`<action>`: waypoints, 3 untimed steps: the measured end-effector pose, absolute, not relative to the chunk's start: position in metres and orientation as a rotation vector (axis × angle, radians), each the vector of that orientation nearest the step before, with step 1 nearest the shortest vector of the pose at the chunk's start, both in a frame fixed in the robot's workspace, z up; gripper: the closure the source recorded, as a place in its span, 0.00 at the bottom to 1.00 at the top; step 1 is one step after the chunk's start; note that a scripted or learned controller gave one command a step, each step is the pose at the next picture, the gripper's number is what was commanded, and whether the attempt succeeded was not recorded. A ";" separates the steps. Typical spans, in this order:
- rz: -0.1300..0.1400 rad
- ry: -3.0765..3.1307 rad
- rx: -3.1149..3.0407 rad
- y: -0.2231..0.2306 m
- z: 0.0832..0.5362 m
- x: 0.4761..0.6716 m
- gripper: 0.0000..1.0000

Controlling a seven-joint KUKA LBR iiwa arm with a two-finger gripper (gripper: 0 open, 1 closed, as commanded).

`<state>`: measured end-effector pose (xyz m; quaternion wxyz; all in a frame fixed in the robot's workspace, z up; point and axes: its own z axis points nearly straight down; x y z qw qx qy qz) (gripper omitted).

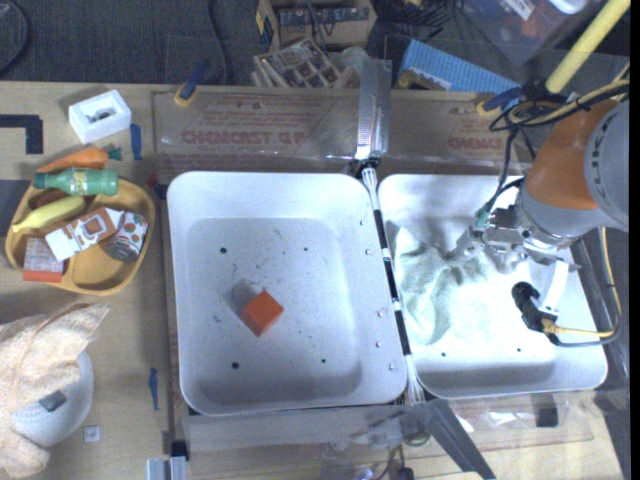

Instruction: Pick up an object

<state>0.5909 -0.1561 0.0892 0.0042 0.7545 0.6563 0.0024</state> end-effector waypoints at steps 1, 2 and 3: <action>0.001 2.132 2.304 -0.198 0.141 0.570 0.00; 0.001 2.024 2.397 -0.198 0.135 0.588 0.00; 0.006 2.075 2.350 -0.164 0.089 0.583 0.00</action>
